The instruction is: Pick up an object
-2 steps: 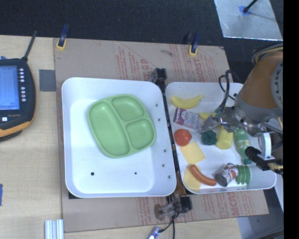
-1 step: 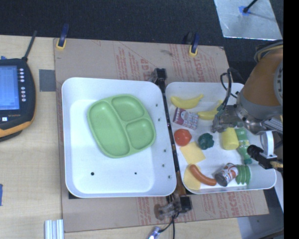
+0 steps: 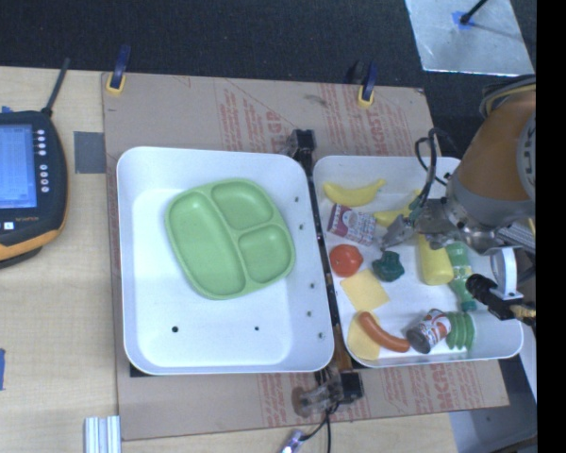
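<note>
Cardboard-covered worktop (image 3: 264, 102) is carrying two white bins; left bin (image 3: 141, 173) is holding a green divided plate (image 3: 228, 238), right bin (image 3: 509, 347) at frame right is crowded with toy food. Gripper (image 3: 401, 234) is hovering just above the dark green toy (image 3: 389, 268), beside the yellow block (image 3: 435, 262); fingers' state: cannot tell. I'd be centring over one piece, keeping off neighbours before descending
</note>
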Controlling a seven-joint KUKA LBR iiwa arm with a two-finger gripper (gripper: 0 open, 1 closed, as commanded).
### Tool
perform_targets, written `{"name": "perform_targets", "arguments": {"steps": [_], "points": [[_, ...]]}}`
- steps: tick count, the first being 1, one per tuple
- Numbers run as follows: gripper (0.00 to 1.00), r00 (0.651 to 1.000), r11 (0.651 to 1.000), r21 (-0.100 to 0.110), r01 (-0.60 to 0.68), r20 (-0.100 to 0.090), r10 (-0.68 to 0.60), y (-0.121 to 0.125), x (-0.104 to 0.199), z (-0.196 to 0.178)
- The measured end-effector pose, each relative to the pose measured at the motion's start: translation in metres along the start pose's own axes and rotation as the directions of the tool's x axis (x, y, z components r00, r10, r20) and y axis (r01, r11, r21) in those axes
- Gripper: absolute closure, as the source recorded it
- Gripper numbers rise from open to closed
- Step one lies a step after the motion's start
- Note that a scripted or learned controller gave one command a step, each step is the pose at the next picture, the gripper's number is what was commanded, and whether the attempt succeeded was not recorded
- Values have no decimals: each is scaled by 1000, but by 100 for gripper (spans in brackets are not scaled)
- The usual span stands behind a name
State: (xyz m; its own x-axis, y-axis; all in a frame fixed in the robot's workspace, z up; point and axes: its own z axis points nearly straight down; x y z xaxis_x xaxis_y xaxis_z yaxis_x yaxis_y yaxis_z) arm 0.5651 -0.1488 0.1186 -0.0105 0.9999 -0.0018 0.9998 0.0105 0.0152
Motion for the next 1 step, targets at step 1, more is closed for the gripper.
{"name": "perform_targets", "arguments": {"steps": [1], "points": [[100, 1000, 1000, 1, 0, 1, 0, 0, -2, -10]]}}
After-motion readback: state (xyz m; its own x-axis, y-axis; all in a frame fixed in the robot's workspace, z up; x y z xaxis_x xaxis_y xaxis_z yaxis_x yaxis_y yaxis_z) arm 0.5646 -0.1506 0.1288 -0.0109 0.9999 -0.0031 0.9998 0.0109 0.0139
